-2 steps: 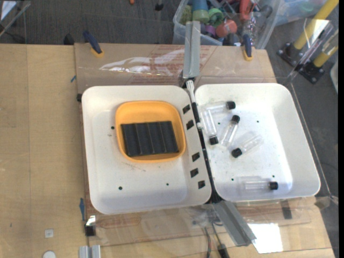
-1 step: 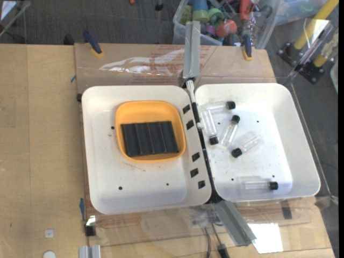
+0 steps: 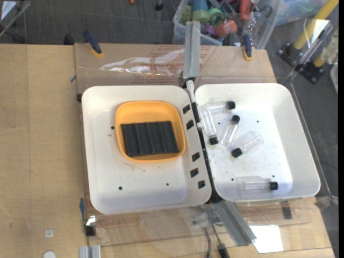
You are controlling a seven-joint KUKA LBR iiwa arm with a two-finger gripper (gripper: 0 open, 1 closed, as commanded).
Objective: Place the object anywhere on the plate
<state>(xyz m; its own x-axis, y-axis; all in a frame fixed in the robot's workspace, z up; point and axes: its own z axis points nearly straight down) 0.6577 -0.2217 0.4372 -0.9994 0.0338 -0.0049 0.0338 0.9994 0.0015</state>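
An orange plate (image 3: 149, 108) with rounded corners sits in the left white bin (image 3: 102, 160), toward its back half. A black ridged slab (image 3: 149, 138) lies flat on the plate, covering most of its floor. In the right white bin (image 3: 290, 144) lie several clear vials with black caps. One vial (image 3: 221, 108) is near the back, another (image 3: 230, 129) is in the middle, and a third (image 3: 258, 185) lies alone near the front wall. All the vials rest on their sides.
A strip with black tabs (image 3: 194, 144) runs between the two bins. Behind the bench stands a clear tub of coloured toys (image 3: 231, 7). Blue clamps (image 3: 94, 44) (image 3: 247, 48) grip the cardboard at the back. Bare wood lies to the left.
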